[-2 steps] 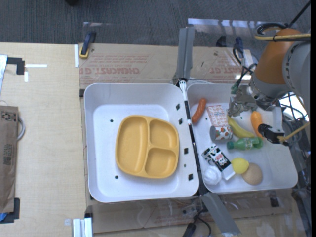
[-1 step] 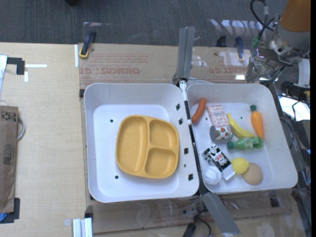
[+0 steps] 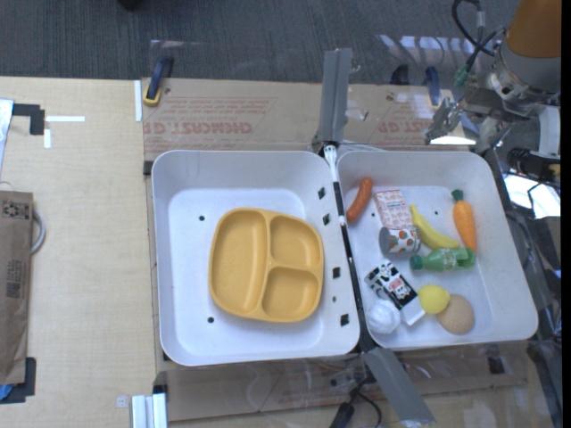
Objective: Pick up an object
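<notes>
Hard to tell whether the gripper (image 3: 466, 121) is released or clenched, hanging above the far rim of the right bin (image 3: 502, 205) with nothing visible in it. Better to choose the carrot (image 3: 464, 225), lying near the far right side of that bin, close under the gripper and just beside the banana (image 3: 432, 231), rather than the crowded can (image 3: 401, 239) or bottle (image 3: 443, 259). Probably best to come straight down over the carrot's middle, to close across its narrow width and not along its length, to stay off the banana, and to lift slowly.
</notes>
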